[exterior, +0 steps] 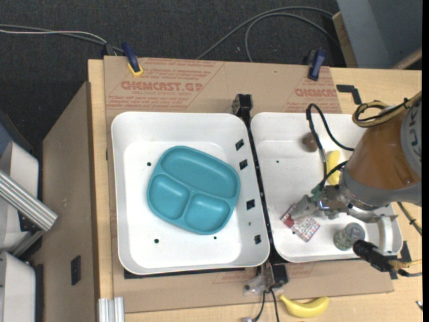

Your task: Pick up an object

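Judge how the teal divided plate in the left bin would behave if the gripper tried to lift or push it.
The teal divided plate looks like moulded plastic, so probably stiff and light. It lies flat in the left bin, so a push would likely slide it rather than tip or roll it. Its broad, shallow shape suggests only a rim offers the gripper a hold.

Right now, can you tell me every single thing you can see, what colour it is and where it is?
Bins: two, white, side by side on the bench.
Divided plate: one, teal, in the left bin.
Small flat packet: one, red and white pattern, right bin, by the tool.
Small round thing: one, brown, top of right bin.
Round grey thing: one, bottom of right bin.
Yellow thing: one, right bin, partly behind the arm.
Banana: one, yellow, below the bins.
Clamps: two, blue and yellow, top edge of the cardboard.
Arm: one, orange band.
Tool: one, over the packet.
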You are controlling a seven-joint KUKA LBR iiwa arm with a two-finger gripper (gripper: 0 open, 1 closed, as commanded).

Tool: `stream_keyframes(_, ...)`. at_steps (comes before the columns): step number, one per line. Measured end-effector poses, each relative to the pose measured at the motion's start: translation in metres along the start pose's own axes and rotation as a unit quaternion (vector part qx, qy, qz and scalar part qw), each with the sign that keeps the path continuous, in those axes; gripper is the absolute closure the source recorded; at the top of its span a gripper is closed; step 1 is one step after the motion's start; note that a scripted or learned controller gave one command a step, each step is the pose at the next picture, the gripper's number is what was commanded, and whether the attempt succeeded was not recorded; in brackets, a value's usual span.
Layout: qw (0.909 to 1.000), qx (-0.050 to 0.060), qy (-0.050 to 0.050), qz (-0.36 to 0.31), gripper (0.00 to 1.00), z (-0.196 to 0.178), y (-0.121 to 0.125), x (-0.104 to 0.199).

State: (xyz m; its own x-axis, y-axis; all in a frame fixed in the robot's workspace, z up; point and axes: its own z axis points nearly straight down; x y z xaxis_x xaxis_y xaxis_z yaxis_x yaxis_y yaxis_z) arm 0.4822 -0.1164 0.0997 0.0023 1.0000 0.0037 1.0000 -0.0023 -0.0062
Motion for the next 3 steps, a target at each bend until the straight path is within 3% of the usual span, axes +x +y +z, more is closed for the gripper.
stream_keyframes(1,1.0000,-0.004,0.002,-0.002,0.00,0.010,0.003,0.002)
stream_keyframes(2,0.9999,-0.010,0.000,-0.003,1.00,-0.003,0.006,0.003)
stream_keyframes(3,1.0000,-0.006,-0.002,-0.002,1.00,-0.053,0.001,0.011)
